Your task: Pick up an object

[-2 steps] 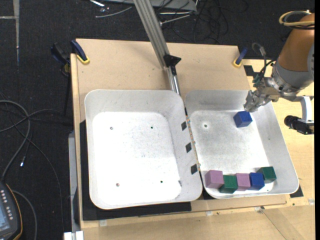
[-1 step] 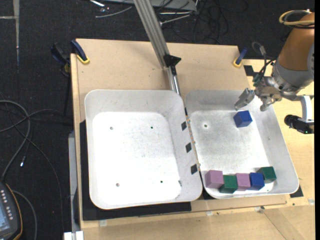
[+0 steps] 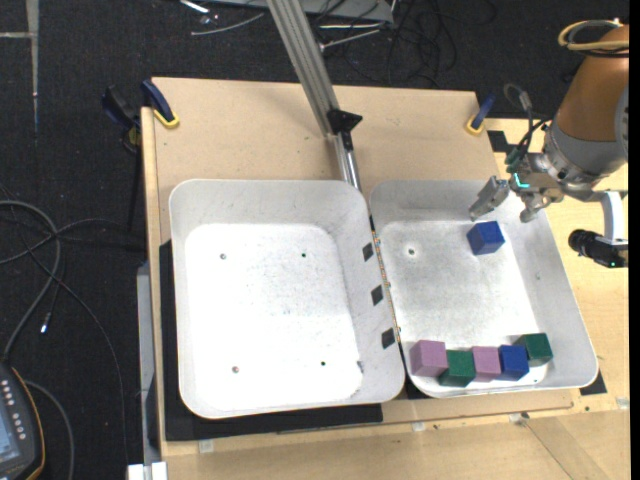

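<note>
Item: small blue cube [image 3: 486,237], lying loose in the right-hand shallow white bin [image 3: 560,298]. Our two-finger gripper [image 3: 510,200] hangs just above it, fingers spread, holding nothing. We judge the pick not yet made; descent, closing and lifting remain.

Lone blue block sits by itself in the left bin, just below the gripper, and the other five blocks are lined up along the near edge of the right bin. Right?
One thing is off: the lone blue block lies in the right bin, not the left bin. The camera view shows it just below the gripper. The other five blocks do line the right bin's near edge.
</note>
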Robot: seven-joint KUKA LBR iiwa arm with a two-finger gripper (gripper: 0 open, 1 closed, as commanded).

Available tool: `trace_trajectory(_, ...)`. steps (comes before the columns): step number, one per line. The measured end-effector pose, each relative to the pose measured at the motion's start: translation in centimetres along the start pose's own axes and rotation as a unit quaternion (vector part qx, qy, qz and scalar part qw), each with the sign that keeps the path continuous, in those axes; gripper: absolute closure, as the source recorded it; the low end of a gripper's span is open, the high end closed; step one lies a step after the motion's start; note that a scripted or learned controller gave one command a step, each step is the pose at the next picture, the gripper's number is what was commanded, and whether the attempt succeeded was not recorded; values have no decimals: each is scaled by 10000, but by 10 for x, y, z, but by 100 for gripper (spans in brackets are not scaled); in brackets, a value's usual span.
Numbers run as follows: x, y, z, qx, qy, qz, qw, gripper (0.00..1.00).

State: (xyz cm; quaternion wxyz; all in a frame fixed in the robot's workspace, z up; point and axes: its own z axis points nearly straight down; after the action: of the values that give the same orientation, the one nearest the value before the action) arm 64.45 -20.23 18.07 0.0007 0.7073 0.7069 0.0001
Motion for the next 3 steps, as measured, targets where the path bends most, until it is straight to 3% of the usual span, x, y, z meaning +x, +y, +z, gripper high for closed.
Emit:
trace_trajectory(1,2,4,90,28,2,-14,10000,0)
trace_trajectory(2,2,6,75,-7,-4,-11,10000,100)
trace_trajectory(3,80,-2,31,-8,21,-50,10000,100)
